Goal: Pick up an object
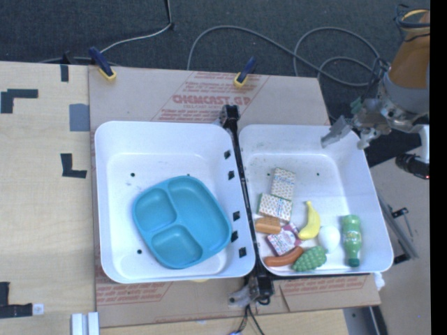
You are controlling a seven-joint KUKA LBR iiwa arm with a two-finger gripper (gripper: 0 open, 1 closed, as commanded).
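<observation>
The gripper (347,128) is hovering over the right bin's (363,169) far corner; its grasp state cannot be determined. A banana (311,221) and green bottle (351,239) are lying below, well apart from it.

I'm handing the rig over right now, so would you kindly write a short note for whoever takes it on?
Gripper: above the far right edge of the right bin, holding nothing visible; whether the jaws are open cannot be told.
Right bin: banana, green bottle, white egg, green grapes, two sausages, two checked packets, one red-and-white packet, all clustered toward the near side.
Left bin: blue divided plate.
Done: nothing picked up yet.
Left: lower onto one object, grasp it and lift.
</observation>
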